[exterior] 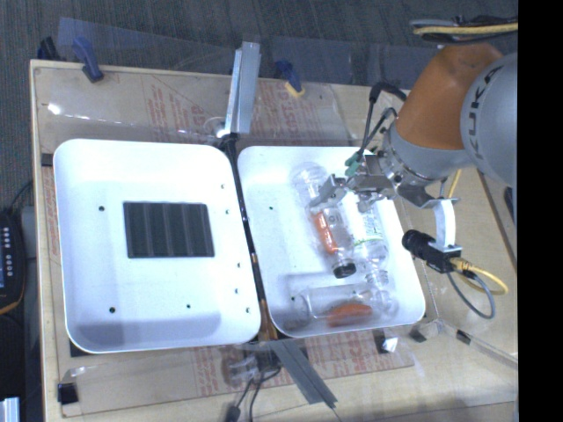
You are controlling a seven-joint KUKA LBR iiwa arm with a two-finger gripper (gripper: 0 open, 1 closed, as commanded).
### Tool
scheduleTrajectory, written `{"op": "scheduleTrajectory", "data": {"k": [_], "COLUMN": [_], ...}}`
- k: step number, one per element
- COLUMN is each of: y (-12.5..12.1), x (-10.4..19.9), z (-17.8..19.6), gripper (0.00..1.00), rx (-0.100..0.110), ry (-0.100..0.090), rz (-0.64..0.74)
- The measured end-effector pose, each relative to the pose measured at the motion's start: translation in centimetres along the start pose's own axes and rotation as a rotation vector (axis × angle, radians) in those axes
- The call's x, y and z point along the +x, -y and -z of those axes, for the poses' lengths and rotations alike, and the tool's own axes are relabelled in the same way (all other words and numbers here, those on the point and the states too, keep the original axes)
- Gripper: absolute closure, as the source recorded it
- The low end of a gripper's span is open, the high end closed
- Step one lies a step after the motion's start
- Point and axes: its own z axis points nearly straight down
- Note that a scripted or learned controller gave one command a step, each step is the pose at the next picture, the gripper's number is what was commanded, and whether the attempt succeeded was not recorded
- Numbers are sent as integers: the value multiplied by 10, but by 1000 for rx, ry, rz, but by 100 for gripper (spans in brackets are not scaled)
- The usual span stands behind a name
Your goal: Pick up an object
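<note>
The shallow white plastic bin on the left (79, 236) carries a dark ribbed rectangular panel (168, 229) on its floor, long side running left to right. Beside it, touching along a dark seam, sits the second shallow white plastic bin (264, 236), which holds a cluster of clear plastic bottles. One clear bottle with an orange label (329, 229) lies on its side, its long axis slanting from upper left to lower right, with a black cap (344, 270) at its lower end. Another clear bottle (339, 304) lies along the bin's near wall, long axis nearly left to right, with something orange inside. The grey two-finger gripper (356, 190) hangs over the bottles' upper ends — whether its fingers are spread or closed, or grasp anything, I cannot tell. Behind it rises the grey arm's orange band (440, 95).
</note>
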Motion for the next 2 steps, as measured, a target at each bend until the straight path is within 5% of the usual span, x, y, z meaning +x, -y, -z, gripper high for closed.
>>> {"op": "scheduleTrajectory", "data": {"k": [1,2], "y": [-28,-28], "x": [-36,-35], "z": [-147,-138], "gripper": [0,100], "rx": [-1,2], "ry": [1,0], "rz": [-3,1]}}
